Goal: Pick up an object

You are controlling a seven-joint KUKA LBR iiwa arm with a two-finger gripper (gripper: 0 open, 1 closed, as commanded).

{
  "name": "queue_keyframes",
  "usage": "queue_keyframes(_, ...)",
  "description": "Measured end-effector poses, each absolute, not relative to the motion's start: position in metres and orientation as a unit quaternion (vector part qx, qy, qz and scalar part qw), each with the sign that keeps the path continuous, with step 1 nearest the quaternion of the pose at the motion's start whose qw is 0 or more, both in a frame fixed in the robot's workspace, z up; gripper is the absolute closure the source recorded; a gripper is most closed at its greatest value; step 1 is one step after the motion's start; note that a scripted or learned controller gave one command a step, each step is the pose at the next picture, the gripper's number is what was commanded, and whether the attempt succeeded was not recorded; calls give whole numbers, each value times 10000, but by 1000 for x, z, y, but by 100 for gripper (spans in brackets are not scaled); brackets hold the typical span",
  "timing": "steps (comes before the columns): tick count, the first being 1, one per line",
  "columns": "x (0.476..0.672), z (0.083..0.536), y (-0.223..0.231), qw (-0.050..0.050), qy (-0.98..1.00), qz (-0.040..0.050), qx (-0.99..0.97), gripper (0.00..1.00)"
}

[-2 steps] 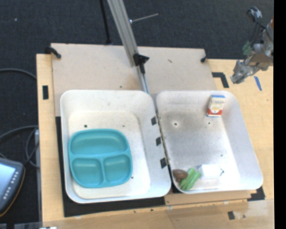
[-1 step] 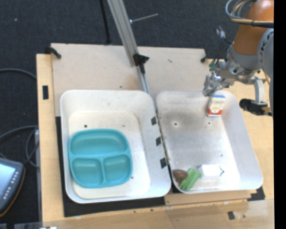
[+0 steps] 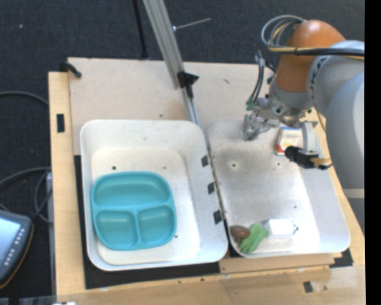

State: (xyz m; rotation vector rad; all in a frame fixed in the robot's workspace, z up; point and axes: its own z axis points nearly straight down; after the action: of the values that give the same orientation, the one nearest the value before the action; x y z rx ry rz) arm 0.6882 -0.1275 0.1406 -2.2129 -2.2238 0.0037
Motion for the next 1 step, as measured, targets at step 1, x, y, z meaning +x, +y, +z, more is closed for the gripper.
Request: queue_keyframes(1,678,179,-96,-5,-7088,-10,-7054,100)
